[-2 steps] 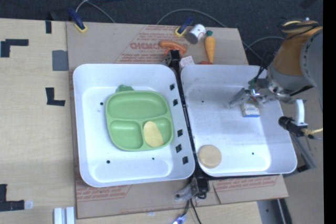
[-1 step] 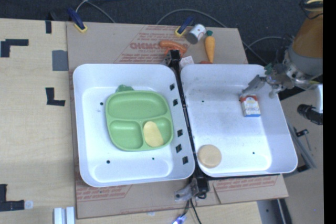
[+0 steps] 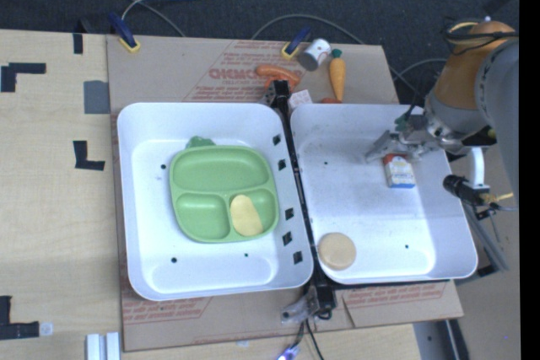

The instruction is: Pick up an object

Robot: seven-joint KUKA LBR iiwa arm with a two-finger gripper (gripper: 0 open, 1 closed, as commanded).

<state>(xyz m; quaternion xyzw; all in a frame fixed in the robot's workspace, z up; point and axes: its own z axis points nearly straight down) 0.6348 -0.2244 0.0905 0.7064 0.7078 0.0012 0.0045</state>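
Observation:
In the right bin (image 3: 371, 206) a small white carton with red and blue print (image 3: 400, 173) lies near the far right side. My gripper (image 3: 384, 149) hangs low over the bin just above and left of the carton, close to its top end; whether it touches the carton I cannot tell. A tan round disc (image 3: 337, 250) rests at the right bin's near left corner. The left bin (image 3: 152, 181) holds a green divided plate (image 3: 221, 181), with a yellow oval piece (image 3: 246, 215) in the plate's near right compartment.
Behind the bins, on the cardboard, lie a toy carrot (image 3: 337, 76), an orange sausage-like toy (image 3: 278, 72) and a small grey cylinder (image 3: 316, 53). Blue and yellow clamps (image 3: 125, 34) sit at the cardboard's far edge. The arm's grey body (image 3: 489, 97) occupies the right side.

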